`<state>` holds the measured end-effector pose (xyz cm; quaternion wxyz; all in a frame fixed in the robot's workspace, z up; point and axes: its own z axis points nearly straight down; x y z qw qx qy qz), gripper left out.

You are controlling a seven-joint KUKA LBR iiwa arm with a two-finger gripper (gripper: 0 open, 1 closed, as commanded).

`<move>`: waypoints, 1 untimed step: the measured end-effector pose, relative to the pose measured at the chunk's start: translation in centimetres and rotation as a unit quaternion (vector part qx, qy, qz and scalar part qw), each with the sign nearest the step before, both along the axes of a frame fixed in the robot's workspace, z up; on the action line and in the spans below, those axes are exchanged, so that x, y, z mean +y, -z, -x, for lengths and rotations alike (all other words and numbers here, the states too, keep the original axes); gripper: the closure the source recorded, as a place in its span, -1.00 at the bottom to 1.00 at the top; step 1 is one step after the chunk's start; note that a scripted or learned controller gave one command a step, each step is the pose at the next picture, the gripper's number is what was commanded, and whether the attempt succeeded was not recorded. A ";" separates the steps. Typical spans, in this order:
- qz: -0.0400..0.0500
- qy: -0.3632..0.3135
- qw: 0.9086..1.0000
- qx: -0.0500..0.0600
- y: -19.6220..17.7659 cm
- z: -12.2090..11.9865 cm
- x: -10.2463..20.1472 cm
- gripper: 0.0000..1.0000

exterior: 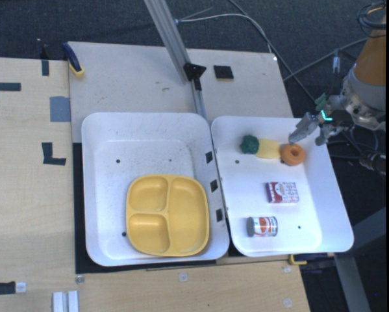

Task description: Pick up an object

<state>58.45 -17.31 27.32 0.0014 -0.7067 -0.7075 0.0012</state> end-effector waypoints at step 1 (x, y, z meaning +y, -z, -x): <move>0.000 0.000 1.000 -0.001 -0.1 -0.1 0.0 -1.00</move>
